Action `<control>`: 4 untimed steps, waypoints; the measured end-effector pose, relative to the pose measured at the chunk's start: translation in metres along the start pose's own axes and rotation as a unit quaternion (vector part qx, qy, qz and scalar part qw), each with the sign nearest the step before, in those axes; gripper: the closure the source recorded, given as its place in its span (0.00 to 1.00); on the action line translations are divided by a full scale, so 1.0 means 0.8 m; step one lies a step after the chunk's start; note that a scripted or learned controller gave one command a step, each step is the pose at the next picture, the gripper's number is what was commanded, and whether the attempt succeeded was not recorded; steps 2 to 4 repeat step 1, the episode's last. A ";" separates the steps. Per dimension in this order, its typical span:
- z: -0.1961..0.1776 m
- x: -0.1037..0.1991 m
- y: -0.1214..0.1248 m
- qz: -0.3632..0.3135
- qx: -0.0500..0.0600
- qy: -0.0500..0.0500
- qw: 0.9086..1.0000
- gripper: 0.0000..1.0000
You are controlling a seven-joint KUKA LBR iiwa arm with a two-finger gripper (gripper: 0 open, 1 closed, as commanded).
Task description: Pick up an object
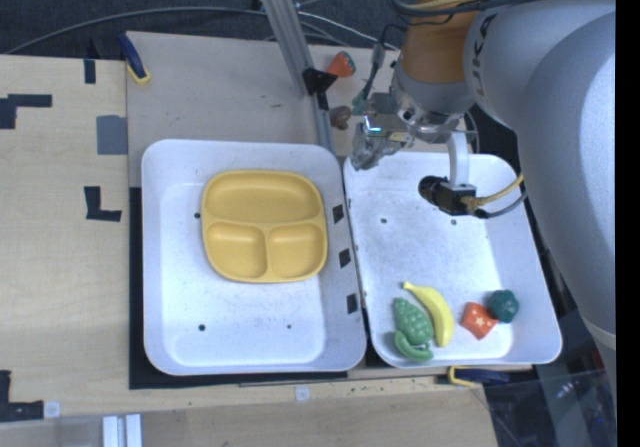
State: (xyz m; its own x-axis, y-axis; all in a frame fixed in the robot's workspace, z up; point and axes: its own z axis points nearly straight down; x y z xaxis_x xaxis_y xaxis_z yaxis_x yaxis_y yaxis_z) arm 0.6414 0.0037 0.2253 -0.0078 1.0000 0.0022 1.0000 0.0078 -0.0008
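Gripper [372, 147] is seen at the far left corner of the right bin [440, 245], hung over the bin's rim. Whether the jaws are parted or closed cannot be told at this size; nothing is seen between them.

Candidate objects are clustered at the right bin's near edge, well apart from the gripper:
- one banana [432, 311], yellow, lying slantwise
- one green toy [410, 327], knobbly, touching the banana's left side
- one red piece [477, 320], just right of the banana
- one dark green piece [502, 305], touching the red piece

One yellow divided plate [265, 225] is counted in the left bin [180, 335]. Two bins in all.

Risks judged:
- A closure on air, the gripper being far from any object.
- Two items caught or nudged together, the cluster being tight.
- Fingers fouled on the near wall, the pieces lying close against it.
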 end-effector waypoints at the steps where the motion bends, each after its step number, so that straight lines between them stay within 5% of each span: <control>1: 0.003 0.062 0.030 0.000 0.000 0.000 1.000 1.00; 4: 0.003 0.062 0.030 0.000 0.000 0.000 1.000 1.00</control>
